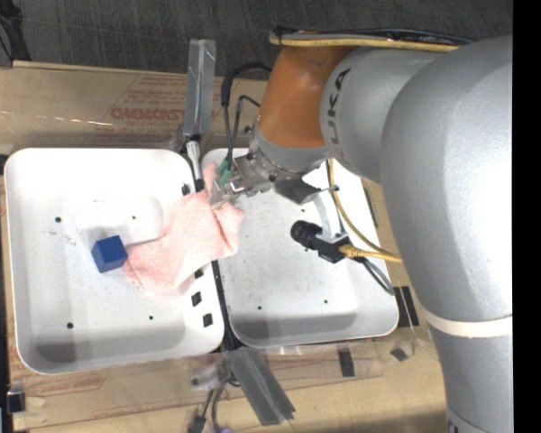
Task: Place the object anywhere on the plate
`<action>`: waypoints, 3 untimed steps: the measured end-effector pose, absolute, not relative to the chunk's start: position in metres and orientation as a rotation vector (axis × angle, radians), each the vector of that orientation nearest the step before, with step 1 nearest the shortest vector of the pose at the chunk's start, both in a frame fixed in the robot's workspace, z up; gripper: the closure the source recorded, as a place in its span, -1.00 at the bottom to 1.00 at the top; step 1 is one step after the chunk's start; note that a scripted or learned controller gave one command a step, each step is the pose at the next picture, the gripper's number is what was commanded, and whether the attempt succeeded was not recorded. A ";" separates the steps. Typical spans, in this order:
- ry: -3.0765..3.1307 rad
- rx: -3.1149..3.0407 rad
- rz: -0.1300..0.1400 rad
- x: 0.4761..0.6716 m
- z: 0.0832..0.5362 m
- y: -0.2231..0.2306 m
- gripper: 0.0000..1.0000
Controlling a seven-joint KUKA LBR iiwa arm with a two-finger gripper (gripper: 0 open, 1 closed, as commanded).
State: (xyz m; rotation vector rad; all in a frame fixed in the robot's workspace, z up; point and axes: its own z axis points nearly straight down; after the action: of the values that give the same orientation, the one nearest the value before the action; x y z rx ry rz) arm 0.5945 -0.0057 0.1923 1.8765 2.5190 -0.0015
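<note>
A small blue block point(109, 253) sat in the left bin point(36, 323), near its left side. A soft pink cloth point(185, 239) lay over the middle edge between both bins. The gripper point(227, 186) pinched the cloth's top corner.

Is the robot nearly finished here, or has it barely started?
Hard to call finished. I cannot make out a plate. The pink cloth lies draped over the divide between the left bin and the right bin, mostly in the left one. The gripper sits at the cloth's upper corner, seemingly pulling it. The blue block rests in the left bin, beside the cloth. Placement remains to be done.
</note>
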 end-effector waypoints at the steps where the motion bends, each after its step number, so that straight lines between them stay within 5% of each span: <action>1: 2.525 1.871 -0.002 0.595 0.232 -0.006 1.00; 3: 3.055 0.727 -0.001 0.605 0.218 0.094 1.00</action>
State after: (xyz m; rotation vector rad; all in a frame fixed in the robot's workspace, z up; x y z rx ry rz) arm 0.6052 0.0935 0.2176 0.7270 3.0551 -0.0006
